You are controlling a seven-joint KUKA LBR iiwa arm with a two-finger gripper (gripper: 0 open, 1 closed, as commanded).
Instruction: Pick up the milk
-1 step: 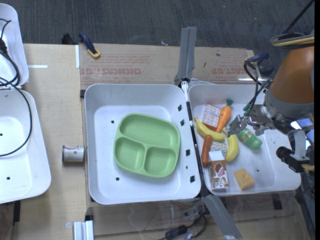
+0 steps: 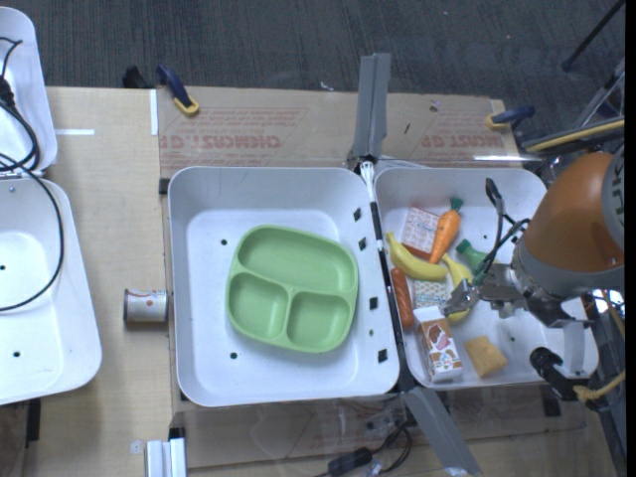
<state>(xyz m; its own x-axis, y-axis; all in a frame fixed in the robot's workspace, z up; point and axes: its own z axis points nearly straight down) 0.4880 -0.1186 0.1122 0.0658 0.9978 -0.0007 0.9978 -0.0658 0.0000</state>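
So the big wooden bench carries two shallow white plastic bins. Taking the right bin as landmark: the left bin sits touching it on its left and holds a green three-compartment plate. The grey arm with the orange band reaches over the right bin's right side. Inside, near the front wall, lies the small milk carton with a reddish printed face, not lifted yet, I'd say. The pincer hovers just above it, over the banana; can't tell its state. Cardboard behind the bin reads something like "CHEMCO", upside down.
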